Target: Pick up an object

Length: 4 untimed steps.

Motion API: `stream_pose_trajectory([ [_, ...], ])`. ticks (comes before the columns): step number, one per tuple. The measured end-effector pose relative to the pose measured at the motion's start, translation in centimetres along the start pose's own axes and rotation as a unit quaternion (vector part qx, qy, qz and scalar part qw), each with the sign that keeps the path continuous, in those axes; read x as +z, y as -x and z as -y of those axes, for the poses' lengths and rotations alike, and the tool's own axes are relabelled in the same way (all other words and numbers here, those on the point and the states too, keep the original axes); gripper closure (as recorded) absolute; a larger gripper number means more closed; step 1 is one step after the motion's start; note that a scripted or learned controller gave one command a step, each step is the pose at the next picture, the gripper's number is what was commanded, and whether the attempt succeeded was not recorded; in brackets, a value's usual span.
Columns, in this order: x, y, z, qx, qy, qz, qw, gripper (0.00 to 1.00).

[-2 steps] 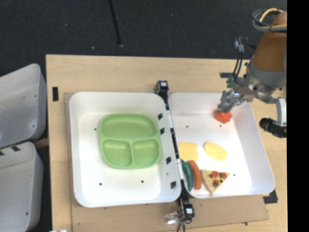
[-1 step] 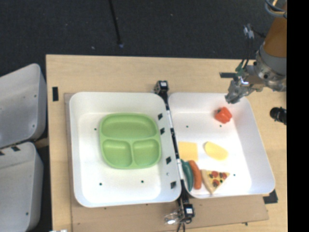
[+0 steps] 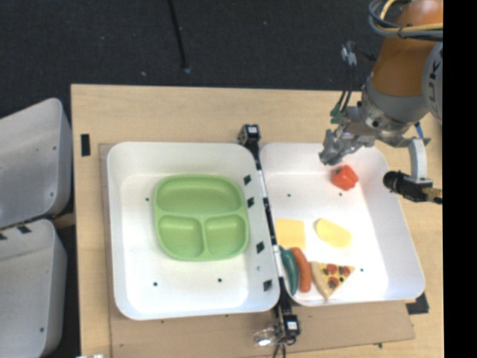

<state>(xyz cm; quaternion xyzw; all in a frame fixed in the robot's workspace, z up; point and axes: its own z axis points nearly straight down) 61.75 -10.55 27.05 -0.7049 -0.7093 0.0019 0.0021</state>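
The right bin (image 3: 387, 222) holds a small red object (image 3: 344, 177) near its back, a yellow square slice (image 3: 291, 233), a pale yellow oval piece (image 3: 332, 233), an orange sausage (image 3: 301, 268) beside a green piece (image 3: 288, 262), and a pizza slice (image 3: 331, 276) at the front. My gripper (image 3: 332, 154) hangs over the back of this bin, just up and left of the red object. I see nothing held between its fingers.
A green divided plate (image 3: 200, 216) lies in the left bin (image 3: 127, 274). A divider with black clips (image 3: 262, 222) separates the bins. A black fitting (image 3: 406, 185) juts in at the right bin's rim. White chair shapes (image 3: 30, 200) stand left of the bench.
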Motion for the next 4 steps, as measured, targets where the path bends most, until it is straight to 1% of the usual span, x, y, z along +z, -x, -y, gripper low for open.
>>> stream_pose_trajectory([
  [2, 2.0, -8.6, -1.6, 0.000, -0.001, 0.000, 1.0000, 1.00],
  [3, 1.5, -14.1, -1.7, -0.001, 0.001, 0.000, 1.0000, 1.00],
  [4, 1.6, -18.6, -2.0, 0.000, 0.001, 0.001, 1.0000, 1.00],
])
